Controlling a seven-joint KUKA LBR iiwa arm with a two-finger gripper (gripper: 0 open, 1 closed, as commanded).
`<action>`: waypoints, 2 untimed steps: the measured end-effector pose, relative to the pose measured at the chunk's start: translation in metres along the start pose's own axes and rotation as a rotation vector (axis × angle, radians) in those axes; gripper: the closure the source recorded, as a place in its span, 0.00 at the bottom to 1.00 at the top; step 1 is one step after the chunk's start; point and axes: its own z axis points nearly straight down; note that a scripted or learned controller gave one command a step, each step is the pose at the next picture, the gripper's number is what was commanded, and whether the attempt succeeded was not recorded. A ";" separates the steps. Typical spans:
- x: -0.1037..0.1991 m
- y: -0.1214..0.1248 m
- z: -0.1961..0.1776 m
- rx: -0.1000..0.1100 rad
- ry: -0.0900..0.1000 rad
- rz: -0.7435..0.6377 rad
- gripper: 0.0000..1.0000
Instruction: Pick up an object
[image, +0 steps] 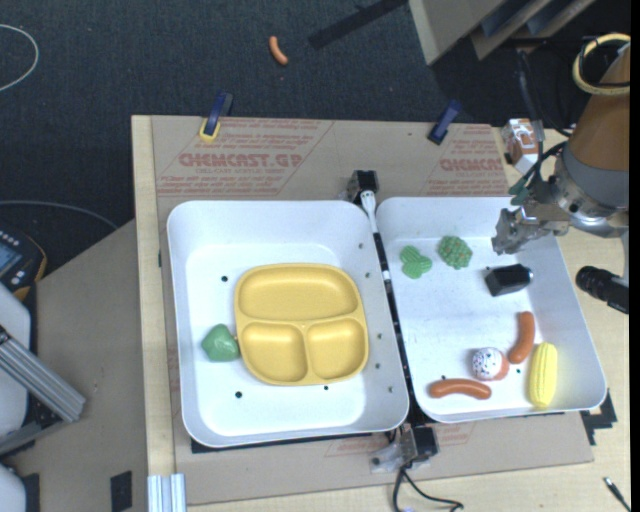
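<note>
My gripper hangs over the far right part of the right bin, with nothing visibly in it. Just below it in the view a small black block lies on the bin floor. Left of the gripper are two green pieces, one bumpy and one leafy. Toward the front of the bin lie an orange sausage, a yellow corn cob, a white speckled ball and a second orange sausage.
The left bin holds a yellow divided plate with a green piece at its left side. The grey arm with its orange band reaches in from the right. Clamps sit on the bench's far edge.
</note>
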 end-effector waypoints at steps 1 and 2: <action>0.057 0.004 0.013 0.007 0.004 -0.001 1.00; 0.111 0.010 0.001 0.001 0.003 -0.002 1.00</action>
